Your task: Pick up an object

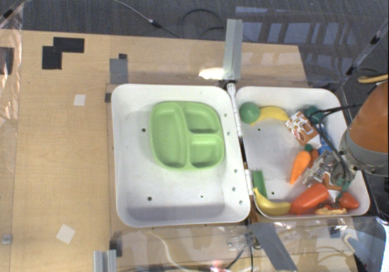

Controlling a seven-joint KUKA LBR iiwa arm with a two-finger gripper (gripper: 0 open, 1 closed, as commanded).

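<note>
Camera view
Desk [61, 161]: pale wood, carrying two white bins side by side.
Left bin [130, 204]: holds a green divided plate [185, 135], lying flat near the bin's middle.
Right bin [267, 155]: holds a jumble of toy food.
Carrot [298, 166]: orange, long axis near upright in the picture, thin tip toward the near edge of the bin, green top toward the far edge.
Yellow bananas: one [271, 114] by the far left corner, beside a green ball [248, 112]; another [271, 204] along the near left corner, curved.
Red pepper [311, 198]: by the near edge, long axis slanting up to the right.
Snack packet [300, 128]: near the far right corner.
Arm [369, 128]: grey with orange band, over the bin's right edge.
End effector [326, 170]: low among the items just right of the carrot; whether it is released or clenched cannot be told.
</note>
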